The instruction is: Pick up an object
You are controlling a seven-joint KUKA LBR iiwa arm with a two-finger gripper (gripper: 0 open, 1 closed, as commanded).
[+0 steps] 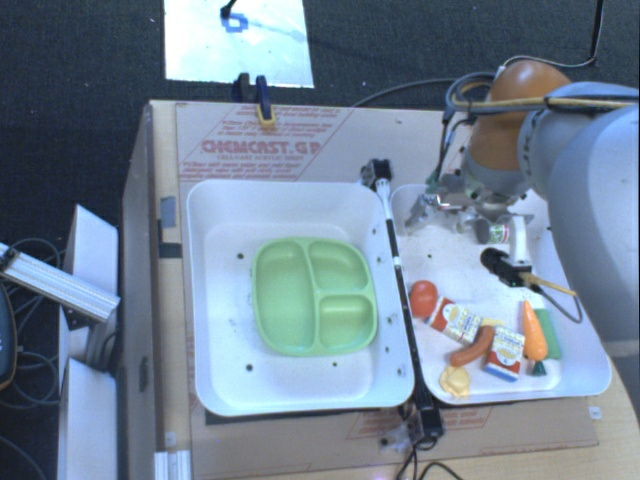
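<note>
My gripper hangs over the back left part of the right bin, open, with nothing between its fingers. The objects lie nearer the front of that bin: a red ball, a red and yellow carton, a brown sausage, a second small carton, an orange carrot and a yellow piece. All lie apart from the gripper. A small white and green item sits just right of the gripper, partly under the wrist.
The left bin holds a light green divided plate. A raised divider runs between the two bins. The grey arm covers the right bin's back right corner.
</note>
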